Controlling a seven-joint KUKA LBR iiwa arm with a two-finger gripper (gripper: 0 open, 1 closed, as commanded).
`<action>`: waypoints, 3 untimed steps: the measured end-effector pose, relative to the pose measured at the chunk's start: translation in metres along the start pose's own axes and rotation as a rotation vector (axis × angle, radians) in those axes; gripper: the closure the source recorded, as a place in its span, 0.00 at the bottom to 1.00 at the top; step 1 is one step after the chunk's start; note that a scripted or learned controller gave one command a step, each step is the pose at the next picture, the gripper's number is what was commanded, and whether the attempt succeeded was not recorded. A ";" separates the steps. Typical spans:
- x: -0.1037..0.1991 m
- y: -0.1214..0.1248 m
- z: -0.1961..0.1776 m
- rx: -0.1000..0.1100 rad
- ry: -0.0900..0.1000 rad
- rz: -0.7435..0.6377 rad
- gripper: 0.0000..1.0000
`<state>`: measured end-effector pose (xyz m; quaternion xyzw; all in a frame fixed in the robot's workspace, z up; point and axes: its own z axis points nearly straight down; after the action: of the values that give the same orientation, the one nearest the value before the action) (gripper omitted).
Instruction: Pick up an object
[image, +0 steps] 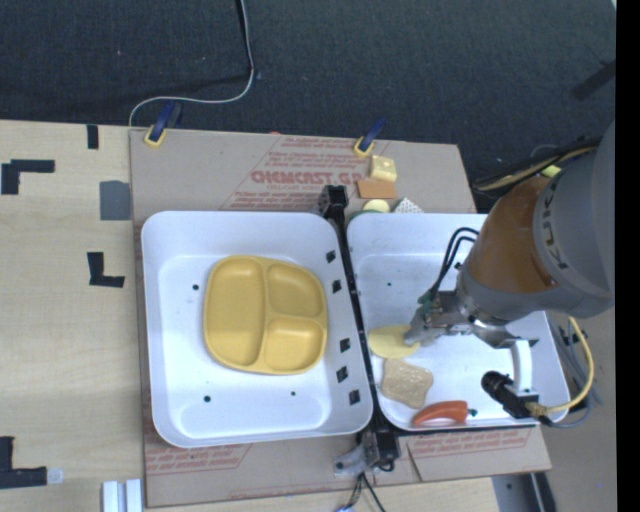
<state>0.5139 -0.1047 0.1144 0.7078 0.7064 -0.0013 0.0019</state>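
Observation:
The right bin (400, 260) holds a pale yellow flat piece (385, 343), a tan bread-like slice (407, 382) and an orange-red carrot-like piece (441, 412) near the front wall. My gripper (420, 330) hangs low over the right edge of the pale yellow piece, its dark fingers right at that edge. Whether they touch it I cannot tell. The arm's grey body and orange band (515, 245) cover the right part of the bin.
The left bin (175, 250) holds a yellow divided plate (265, 313). Small blocks, yellow and orange (379, 178), lie on the cardboard behind the bins. A black divider clip strip (345, 300) runs between the bins.

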 end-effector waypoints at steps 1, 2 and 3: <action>0.003 -0.001 0.002 0.006 0.005 -0.003 0.00; -0.005 0.042 0.030 0.000 0.005 -0.003 0.00; 0.011 0.102 0.029 -0.004 0.004 -0.006 0.00</action>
<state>0.6161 -0.0943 0.0851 0.7057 0.7085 0.0013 0.0018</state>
